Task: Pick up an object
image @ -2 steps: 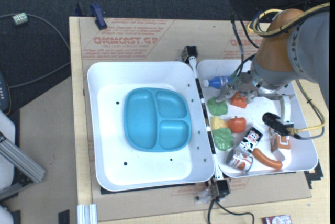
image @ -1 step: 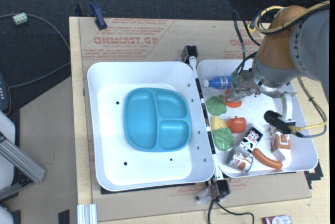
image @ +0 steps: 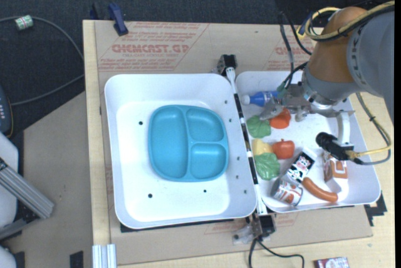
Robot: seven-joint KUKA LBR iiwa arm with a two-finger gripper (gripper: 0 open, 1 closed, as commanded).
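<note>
Grey arm [image: 351, 54] hides most of its hand [image: 285, 107] above an orange toy [image: 280, 119]; grip unclear.

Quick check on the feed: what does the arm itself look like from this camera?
The arm is a thick grey cylinder with an orange band above the wrist. Yellow and black cables loop over it, and the gripper end is metallic grey.

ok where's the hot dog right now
In the right bin, near its front edge, the hot dog lies right of the can.
</note>
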